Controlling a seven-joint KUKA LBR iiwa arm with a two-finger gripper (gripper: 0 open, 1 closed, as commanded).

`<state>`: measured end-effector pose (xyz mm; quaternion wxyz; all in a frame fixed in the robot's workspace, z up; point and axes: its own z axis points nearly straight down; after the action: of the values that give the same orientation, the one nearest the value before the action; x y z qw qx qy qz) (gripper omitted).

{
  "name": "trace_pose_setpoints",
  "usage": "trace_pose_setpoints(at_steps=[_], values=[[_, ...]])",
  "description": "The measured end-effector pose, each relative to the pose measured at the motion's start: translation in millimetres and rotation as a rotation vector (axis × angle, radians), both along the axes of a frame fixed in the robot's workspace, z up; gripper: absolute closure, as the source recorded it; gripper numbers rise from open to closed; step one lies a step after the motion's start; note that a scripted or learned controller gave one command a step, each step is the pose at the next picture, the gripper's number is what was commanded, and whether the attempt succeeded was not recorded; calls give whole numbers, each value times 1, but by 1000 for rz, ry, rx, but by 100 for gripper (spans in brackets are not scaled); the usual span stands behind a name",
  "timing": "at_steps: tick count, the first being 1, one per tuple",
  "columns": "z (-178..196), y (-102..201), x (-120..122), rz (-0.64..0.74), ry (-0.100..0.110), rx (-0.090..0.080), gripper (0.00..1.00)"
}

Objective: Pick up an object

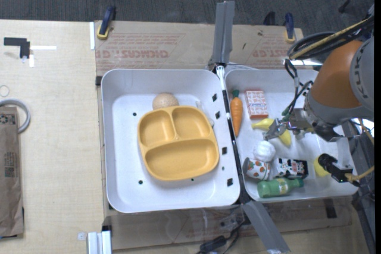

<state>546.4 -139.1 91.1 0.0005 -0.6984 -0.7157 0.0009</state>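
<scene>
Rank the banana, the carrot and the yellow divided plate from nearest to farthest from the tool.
1. Banana: right bin, just left of the tool.
2. Carrot: right bin, along its left wall.
3. Yellow divided plate: left bin, farthest left.

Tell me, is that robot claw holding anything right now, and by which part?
It cannot be told. The gripper sits low in the right bin, right at a yellow toy, but whether it grips it is unclear.

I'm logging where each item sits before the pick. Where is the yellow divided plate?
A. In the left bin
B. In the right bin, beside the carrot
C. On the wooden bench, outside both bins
A: the yellow divided plate lies flat inside the left bin, while the carrot is in the right bin.
</scene>
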Motion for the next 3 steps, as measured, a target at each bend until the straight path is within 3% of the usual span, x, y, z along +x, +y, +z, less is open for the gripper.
trace_pose_setpoints(at_steps=[1, 2, 3], values=[[9, -2, 0, -5, 0, -1, 100], [133, 49, 1, -80, 0, -1, 100], [177, 23, -1, -5, 0, -1, 100]])
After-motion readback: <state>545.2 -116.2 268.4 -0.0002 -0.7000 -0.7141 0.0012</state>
